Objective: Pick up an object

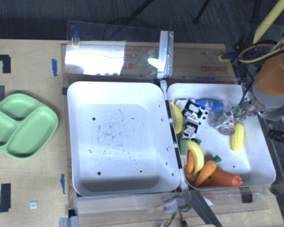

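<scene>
- Objects for picking are gathered in the right bin [262, 167]: toy food and small packages, heaped mostly along its left wall.
- Left bin [116, 131], white and shallow, is entered as bearing only scuff marks and a few small holes.
- Green divided plate [21, 125] is set on the bench, well apart from both bins, at the left.
- Arm is recorded at the right edge, its orange band above the wrist; the gripper [237, 111] is lowered into the right bin's upper right part. Whether its fingers are apart or closed cannot be told, and nothing is seen between them.
- Carrots [213, 174] are listed at the bin's lower left, touching a banana [195, 150].
- Blue bottle [210, 105] lies near the bin's top wall.
- Corn cob [237, 136], yellow, lies alone just below the gripper; it is judged the easiest pick, best straddled across its narrow width.
</scene>
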Available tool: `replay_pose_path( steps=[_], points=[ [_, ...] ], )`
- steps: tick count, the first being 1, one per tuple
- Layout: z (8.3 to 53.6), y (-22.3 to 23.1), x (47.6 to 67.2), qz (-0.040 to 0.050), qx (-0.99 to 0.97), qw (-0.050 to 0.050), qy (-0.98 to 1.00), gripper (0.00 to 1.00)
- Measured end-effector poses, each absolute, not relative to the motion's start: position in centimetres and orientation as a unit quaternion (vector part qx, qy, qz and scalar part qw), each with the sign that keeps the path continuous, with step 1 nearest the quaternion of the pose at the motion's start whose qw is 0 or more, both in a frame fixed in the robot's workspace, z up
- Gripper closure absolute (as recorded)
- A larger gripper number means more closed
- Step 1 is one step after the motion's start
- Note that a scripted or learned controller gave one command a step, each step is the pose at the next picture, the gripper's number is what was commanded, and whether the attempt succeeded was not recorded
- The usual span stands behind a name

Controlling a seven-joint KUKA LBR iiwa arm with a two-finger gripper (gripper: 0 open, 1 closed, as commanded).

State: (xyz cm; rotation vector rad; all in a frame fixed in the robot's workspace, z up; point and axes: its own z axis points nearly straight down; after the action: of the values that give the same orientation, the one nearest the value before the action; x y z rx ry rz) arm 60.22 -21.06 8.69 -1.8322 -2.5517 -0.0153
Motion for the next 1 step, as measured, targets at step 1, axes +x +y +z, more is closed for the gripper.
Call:
replay_pose_path(
  steps=[1],
  points=[
    [8.54, -18.06, 58.87, -0.0013, -0.608, -0.002, -0.794, 0.0]
  ],
)
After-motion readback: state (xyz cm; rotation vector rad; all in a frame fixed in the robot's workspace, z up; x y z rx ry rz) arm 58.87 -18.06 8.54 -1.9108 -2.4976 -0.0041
